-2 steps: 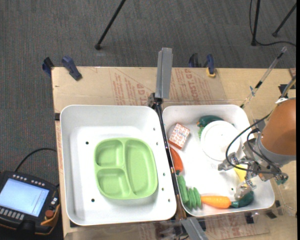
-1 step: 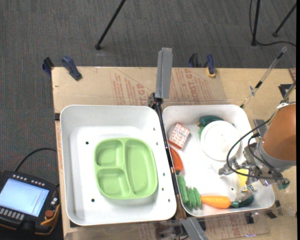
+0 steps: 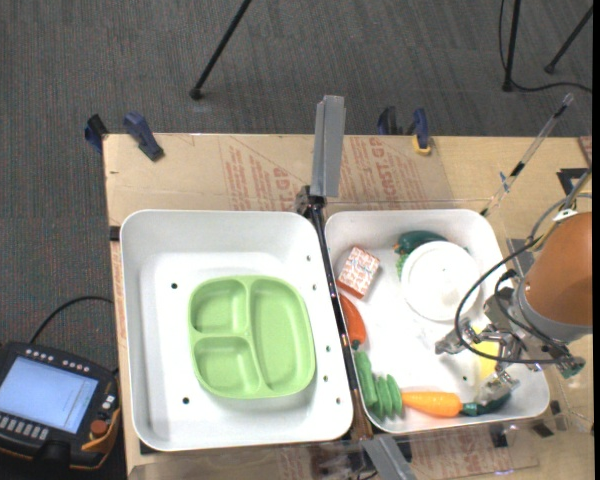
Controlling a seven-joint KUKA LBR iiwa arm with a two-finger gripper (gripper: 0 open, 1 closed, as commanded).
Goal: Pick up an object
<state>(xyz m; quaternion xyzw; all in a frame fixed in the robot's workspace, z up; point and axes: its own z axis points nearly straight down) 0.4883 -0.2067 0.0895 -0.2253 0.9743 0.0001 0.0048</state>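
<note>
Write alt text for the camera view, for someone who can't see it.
A robot arm reaches from the right over the near corner of the right bin, which holds a toy carrot, a white plate, a small patterned box and green toys. The left bin holds a green divided tray.

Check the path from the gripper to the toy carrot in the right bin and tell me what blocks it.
Nothing visible blocks it. The gripper hangs over the right bin's near right corner, and the toy carrot lies just to its left on the bin floor, with only bare white floor between them. The green toy lies beyond the carrot, on its far side.
</note>
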